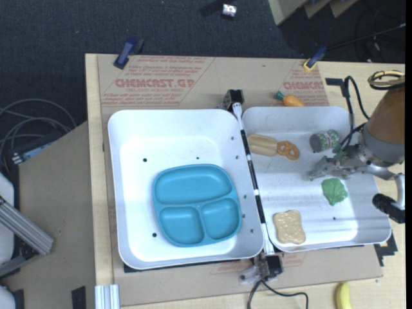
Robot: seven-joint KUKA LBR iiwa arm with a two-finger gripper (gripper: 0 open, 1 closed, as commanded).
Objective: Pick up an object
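The right white bin [291,112] holds several items. A green leafy lump [334,190] lies at its right, and a small grey-green can [324,140] lies on its side near the back. A beige bread roll [262,145] rests beside a brown pretzel [289,150] at the back left. A tan cracker [289,227] sits at the front. My gripper [324,168] hangs low in this bin, between the can and the green lump, just above the lump's upper left. Nothing shows in its grasp. The grey arm with its orange band [388,122] comes in from the right.
The left white bin [129,172] holds a blue divided plate [196,203]. An orange toy carrot [291,99] lies on the bench behind the right bin. Blue clips [127,52] sit at the bench's back corners, and a yellow object [343,296] lies at the front right.
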